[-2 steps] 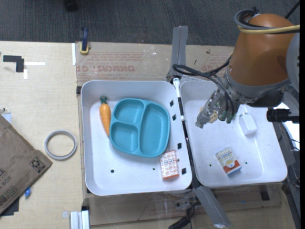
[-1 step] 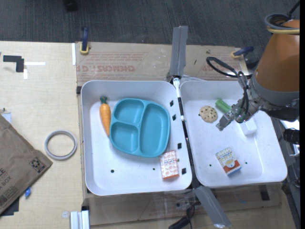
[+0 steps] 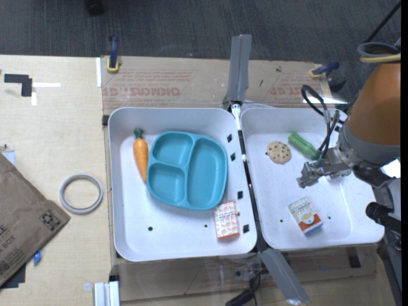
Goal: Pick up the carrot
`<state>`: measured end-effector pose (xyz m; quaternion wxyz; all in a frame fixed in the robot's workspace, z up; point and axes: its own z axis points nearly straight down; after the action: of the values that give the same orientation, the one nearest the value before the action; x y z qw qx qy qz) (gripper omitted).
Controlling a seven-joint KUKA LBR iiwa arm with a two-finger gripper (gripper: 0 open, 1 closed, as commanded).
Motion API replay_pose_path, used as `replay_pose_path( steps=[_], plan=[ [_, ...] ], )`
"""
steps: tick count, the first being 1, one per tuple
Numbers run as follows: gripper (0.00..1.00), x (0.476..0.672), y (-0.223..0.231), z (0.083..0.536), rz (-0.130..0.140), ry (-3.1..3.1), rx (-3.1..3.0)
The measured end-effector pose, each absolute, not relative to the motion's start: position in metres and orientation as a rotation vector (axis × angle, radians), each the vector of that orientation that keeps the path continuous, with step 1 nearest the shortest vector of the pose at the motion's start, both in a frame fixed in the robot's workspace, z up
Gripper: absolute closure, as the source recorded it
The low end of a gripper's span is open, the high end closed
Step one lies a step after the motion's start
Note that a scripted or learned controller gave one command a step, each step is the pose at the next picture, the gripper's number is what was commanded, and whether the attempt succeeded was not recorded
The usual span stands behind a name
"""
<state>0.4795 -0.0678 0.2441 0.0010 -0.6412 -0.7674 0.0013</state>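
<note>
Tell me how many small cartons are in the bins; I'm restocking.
2. One red-and-white carton lies in the left bin, near its front right corner. One blue-and-white carton lies in the right bin, toward the front. None looks hidden.

Orange carrot [image 3: 140,156] w/ green top. Teal divided plate [image 3: 188,169]. Bins [image 3: 124,190] white. Cookie [image 3: 278,152] tan w/ dark specks. Green cylinder [image 3: 302,144]. Red/white box [image 3: 226,220]; blue/white carton [image 3: 305,215] w/ orange. Arm [image 3: 376,116] grey w/ orange band. Table [image 3: 51,139] pale wood.
</note>
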Motion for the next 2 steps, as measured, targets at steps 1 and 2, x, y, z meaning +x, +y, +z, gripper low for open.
replay_pose_path(
  steps=[1, 2],
  plan=[
    [1.0, 0.487, -0.032, 0.229, 0.008, -1.578, -2.716],
    [1.0, 0.478, -0.005, 0.225, 0.008, -0.699, -3.064]
  ],
)
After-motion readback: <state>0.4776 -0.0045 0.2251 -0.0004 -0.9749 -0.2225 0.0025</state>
